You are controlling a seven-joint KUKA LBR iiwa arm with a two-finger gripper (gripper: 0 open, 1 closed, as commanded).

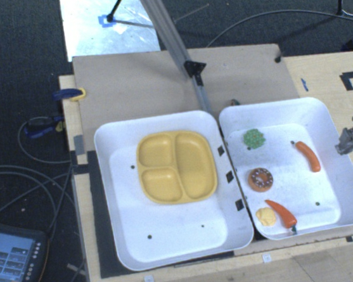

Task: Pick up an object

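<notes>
We see a smooth, curved orange sausage lying just left of our end effector, whose opening we cannot tell.

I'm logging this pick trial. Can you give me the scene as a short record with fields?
left bin: yellow three-compartment plastic plate
right bin: green bumpy broccoli-like toy; orange sausage-shaped toy; brown ring doughnut toy; small pale yellow lump; orange-red chilli-shaped toy
chilli and lump: side by side, near front edge
claw: at right bin's right rim, nothing seen held
</notes>
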